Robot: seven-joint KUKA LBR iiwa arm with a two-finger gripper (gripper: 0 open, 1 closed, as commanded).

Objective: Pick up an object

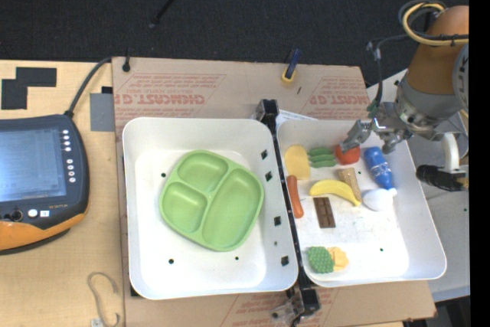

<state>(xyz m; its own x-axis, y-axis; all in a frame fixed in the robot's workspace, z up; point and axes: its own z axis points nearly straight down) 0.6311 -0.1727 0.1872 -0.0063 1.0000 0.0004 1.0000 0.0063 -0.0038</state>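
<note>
Toward the upper right of the frame I see my gripper [373, 132] hanging over the top edge of the right bin [425, 260]. Its fingers stand apart, one reaching left toward the red piece [348, 155], the other nearer the blue bottle [379, 168], and I see nothing held between them. I judge it is poised for a descent, spread wide so it can straddle whichever toy I go for.

Everything I could pick sits in that right bin, bunched in its upper half: a yellow block [297, 161], a green pod [322, 158] just beside the red piece, a banana [335, 190] with a tan wedge [350, 181] touching it, a white egg [377, 200], a red sausage [295, 196] along the dividing wall, and a brown bar [325, 211]. Lower down, apart from the rest, lies a green and yellow corn piece [327, 259].

Crowding is the snag, I think: near the gripper the toys nearly touch, so a finger may land on a neighbour.

Left of the divider, the left bin [145, 165] holds a green sectioned plate [212, 199], lying flat and well apart from the toys. A pendant [34, 176] rests at the far left.
</note>
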